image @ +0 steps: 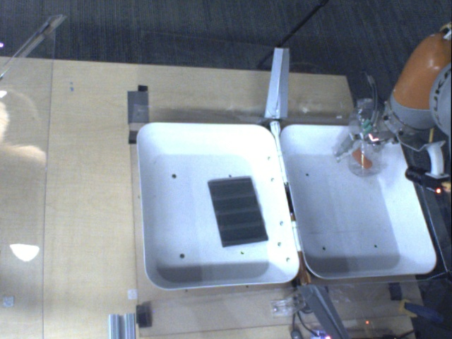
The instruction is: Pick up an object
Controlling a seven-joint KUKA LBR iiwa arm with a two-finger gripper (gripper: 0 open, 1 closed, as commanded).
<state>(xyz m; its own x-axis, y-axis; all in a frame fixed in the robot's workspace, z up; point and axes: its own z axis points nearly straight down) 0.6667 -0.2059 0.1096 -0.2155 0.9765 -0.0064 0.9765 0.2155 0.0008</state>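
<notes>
The arm point(424, 83) comes in from the right edge and sits high in the upper right corner of the scene. Its orange band bulges as a rounded dome near the top, with the grey wrist housing curving just below and to the right of it. From there the wrist angles down and leftward, ending in the gripper point(364, 136), a pale, partly see-through assembly that points down. Dark cabling and a black fitting hang off the wrist on its right side. The tip itself is small and blurred.
</notes>
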